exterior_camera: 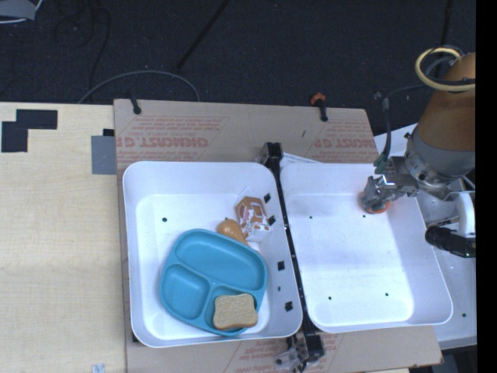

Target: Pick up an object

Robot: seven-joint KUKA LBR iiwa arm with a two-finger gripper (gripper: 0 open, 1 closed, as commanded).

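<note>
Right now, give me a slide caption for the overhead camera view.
Gripper over the right bin; left bin holds a blue divided plate with a bread slice.

Blue divided plate (203, 278) is lying flat in the left bin (140, 208), toward its front. Tan bread-like slab (234, 311) is sitting in the plate's front-right compartment. Orange rounded item (230, 229) is touching the plate's back rim. Brown-and-white patterned piece (251, 213) is lying just behind that, beside the bin's right wall.
</note>
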